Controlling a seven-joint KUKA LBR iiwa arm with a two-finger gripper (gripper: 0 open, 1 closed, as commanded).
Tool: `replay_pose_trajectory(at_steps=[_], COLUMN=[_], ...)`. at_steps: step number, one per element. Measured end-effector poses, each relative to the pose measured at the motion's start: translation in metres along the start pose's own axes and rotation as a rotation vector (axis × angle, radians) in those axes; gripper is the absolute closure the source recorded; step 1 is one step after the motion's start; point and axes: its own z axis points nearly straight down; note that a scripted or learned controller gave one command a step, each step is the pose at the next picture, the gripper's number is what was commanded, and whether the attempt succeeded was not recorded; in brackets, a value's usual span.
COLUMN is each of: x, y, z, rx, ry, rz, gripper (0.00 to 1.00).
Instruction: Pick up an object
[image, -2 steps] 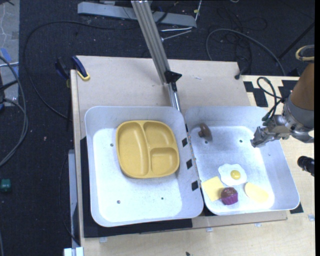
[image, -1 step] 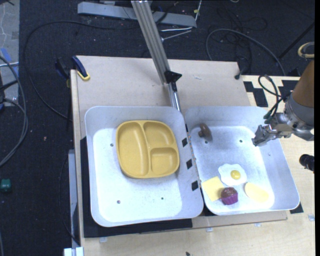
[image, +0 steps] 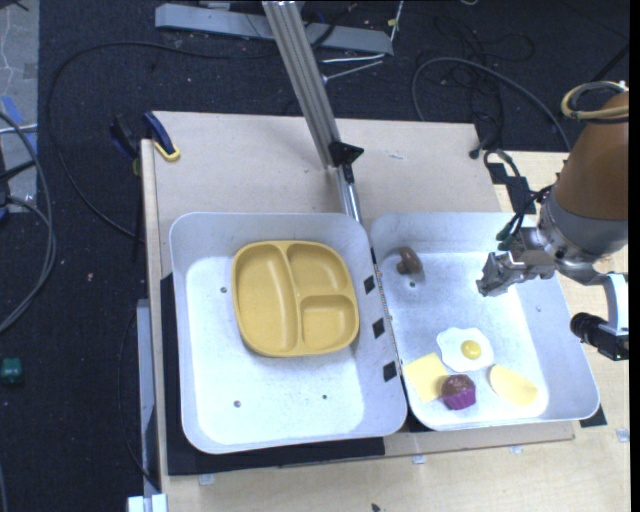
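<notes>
In the right bin (image: 540, 300) lie a small brown piece (image: 408, 262) at the back left, a toy fried egg (image: 467, 349), a yellow cheese slice (image: 424, 377), a purple round piece (image: 459, 391) and a pale yellow wedge (image: 514, 385) near the front. My gripper (image: 496, 276) hangs over the right bin's back right part, well apart from the brown piece and above the egg. Nothing shows between its tips.
The left bin (image: 200, 400) holds a yellow divided plate (image: 296, 298). A slanted metal pole (image: 310, 85) runs from the top down to the wall between the bins. Cables lie on the dark floor around the bench.
</notes>
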Motion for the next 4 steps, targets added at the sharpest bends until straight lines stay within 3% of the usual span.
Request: replay_pose_trajectory(at_steps=[4], x=[0.217], y=[-0.059], z=[-0.001], rx=[0.002], ry=[0.0], rz=[-0.002], gripper=[1.0])
